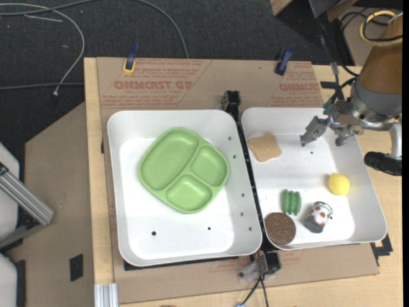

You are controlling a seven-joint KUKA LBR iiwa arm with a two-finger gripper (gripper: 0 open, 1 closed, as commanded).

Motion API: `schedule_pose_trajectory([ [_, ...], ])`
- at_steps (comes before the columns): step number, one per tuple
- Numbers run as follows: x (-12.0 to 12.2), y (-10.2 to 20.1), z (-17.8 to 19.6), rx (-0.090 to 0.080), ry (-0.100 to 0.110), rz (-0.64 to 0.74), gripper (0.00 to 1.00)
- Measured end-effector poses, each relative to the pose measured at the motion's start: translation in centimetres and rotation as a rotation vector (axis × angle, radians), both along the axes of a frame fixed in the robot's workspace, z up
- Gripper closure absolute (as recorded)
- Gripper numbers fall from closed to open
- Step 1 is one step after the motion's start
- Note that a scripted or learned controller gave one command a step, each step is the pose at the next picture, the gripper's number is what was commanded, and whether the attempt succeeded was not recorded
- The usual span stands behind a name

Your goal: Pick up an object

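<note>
The right white bin (364,229) holds several small objects: a tan toast-shaped piece (264,147) at its far left, a yellow ball (339,184), a green pepper-like piece (291,201), a brown round cookie (280,228) and a red, white and grey toy (318,216) near the front. My gripper (326,133) hangs over the far part of this bin, to the right of the toast piece, open with two fingers spread and nothing between them. The grey arm with its orange band (383,69) comes in from the right.
The left white bin (124,235) holds a green three-compartment plate (184,169). Blue clamps (131,56) (284,61) pin the cardboard at the back. A black clip (230,99) sits between the bins at the far edge. Bare bin floor lies between my gripper and the yellow ball.
</note>
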State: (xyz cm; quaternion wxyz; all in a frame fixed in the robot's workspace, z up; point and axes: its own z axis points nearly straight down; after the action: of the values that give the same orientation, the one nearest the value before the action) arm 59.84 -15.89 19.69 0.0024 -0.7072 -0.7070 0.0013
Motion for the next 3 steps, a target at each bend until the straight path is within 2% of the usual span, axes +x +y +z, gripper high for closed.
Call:
schedule_pose_trajectory([
  [1, 0.6, 0.6, -5.9, 0.001, 0.001, 0.002, 0.0],
  [2, 0.8, 0.6, -4.4, 0.0, -0.007, 0.001, 1.0],
  [3, 1.9, 0.6, 1.4, -0.003, -0.012, 0.002, 1.0],
])
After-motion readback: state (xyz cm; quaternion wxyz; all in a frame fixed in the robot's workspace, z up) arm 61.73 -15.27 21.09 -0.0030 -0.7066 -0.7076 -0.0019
